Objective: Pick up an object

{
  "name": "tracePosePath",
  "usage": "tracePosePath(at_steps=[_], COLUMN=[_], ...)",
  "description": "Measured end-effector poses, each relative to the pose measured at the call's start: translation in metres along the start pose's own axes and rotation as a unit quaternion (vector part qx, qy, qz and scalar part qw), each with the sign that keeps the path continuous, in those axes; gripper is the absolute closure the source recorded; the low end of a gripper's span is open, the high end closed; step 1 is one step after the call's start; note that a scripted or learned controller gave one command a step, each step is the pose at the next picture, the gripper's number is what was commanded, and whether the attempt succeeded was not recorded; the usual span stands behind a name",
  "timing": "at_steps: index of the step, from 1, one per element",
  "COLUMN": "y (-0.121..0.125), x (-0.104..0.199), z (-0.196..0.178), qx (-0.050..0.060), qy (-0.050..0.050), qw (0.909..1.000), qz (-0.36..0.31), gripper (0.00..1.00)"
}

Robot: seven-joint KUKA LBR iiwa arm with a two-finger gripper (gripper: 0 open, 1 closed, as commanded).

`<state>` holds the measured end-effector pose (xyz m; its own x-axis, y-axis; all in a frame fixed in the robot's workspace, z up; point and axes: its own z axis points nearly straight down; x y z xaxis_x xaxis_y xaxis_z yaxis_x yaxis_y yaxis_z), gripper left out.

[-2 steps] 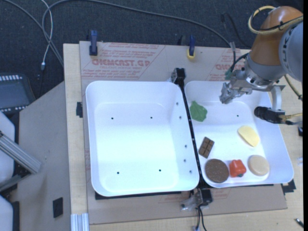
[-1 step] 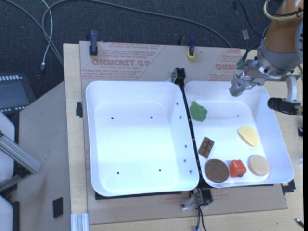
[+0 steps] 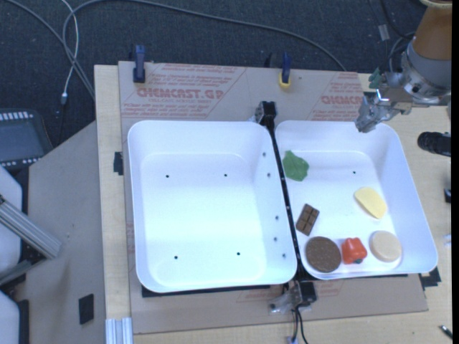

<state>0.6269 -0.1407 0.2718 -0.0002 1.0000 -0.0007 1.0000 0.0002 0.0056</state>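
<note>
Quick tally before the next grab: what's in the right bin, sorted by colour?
Green: 1, the green piece
Yellow: 1, the yellow wedge
Brown: 2, the brown bar and the brown disc
Red: 1, the red piece
Cream: 1, the cream disc
Total: 6

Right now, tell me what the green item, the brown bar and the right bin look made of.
Green item: probably moulded plastic or rubber, matte, a crinkled leaf shape. Brown bar: likely hard plastic toy chocolate, with scored squares on a dull face. Right bin: seemingly smooth white plastic, slightly glossy, with rounded moulded corners.
</note>
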Motion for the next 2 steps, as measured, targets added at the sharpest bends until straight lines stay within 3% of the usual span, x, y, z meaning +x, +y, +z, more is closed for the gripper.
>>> tracePosePath(at_steps=[2], y=[-0.04], x=[0.095], z=[0.001], qx=[0.002], qy=[0.001], qw=[1.0], qz=[-0.002], gripper=[1.0])
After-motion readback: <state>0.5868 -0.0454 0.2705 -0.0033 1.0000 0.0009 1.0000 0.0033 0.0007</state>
